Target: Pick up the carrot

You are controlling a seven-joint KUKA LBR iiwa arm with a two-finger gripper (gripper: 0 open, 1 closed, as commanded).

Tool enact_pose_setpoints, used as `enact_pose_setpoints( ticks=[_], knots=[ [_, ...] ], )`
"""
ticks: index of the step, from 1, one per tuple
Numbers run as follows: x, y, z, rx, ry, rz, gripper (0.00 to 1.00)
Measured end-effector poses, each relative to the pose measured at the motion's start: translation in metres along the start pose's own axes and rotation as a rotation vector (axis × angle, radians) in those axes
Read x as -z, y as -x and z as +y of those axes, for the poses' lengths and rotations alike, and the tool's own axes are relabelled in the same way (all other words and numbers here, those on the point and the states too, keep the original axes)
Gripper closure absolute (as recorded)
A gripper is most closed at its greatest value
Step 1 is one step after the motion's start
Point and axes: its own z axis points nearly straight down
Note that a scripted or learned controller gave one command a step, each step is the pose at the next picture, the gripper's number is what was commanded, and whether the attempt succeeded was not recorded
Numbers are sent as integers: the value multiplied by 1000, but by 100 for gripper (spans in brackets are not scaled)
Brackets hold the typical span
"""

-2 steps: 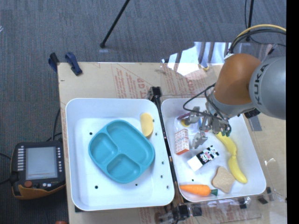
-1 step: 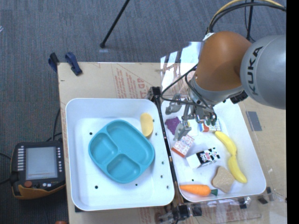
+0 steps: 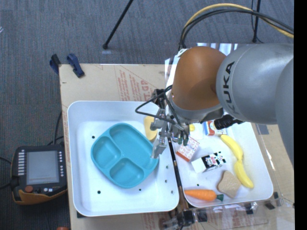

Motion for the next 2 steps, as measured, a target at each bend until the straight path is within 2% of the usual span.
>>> enact_pose_setpoints(
  ticks=[1, 2],
  knots=[
    [18, 42, -56, 57, -1, -6, 0],
    [1, 58, -23, -173, 0, -3, 0]
  ],
)
